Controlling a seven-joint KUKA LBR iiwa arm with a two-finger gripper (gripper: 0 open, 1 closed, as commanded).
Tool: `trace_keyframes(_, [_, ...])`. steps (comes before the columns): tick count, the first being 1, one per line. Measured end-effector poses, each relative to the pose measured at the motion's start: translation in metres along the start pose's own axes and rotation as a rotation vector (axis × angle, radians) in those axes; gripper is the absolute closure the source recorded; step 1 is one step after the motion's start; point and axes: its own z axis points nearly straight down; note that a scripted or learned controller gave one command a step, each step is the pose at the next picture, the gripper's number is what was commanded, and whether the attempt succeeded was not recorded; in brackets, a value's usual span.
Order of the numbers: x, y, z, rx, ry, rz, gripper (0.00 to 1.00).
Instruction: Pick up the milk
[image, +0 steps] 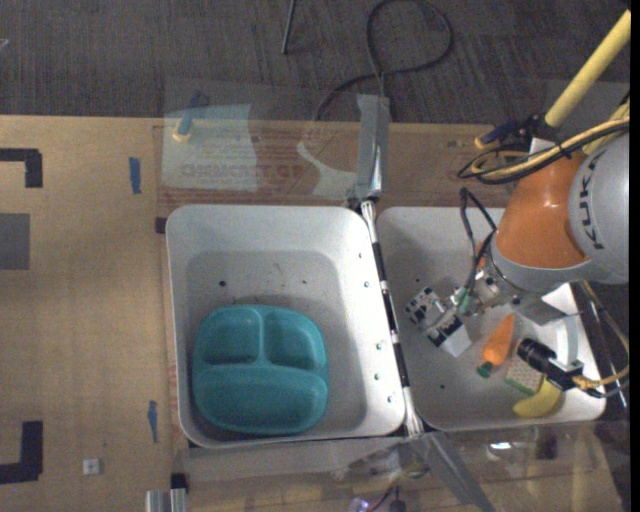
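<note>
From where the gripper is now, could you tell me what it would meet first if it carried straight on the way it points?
Probably the bare floor of the right bin: the gripper points down and leftward there, though depth is unclear.

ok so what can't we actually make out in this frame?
- Jaws' state: the gripper is small and blurred in the camera view; open or shut can't be told.
- Milk: a pale object lies beside the gripper, too small to identify.
- Right bin: the arm covers its upper right area.
- Items near the carrot and banana: blurred and partly overlapped.
</note>
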Motion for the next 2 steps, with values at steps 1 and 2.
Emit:
trace_keyframes(1, [-0.003, -0.001, -0.01, -0.003, -0.001, 0.006, 1.0])
trace_keyframes(2, [0.003, 0.079, -0.088, -0.001, -0.002, -0.108, 1.0])
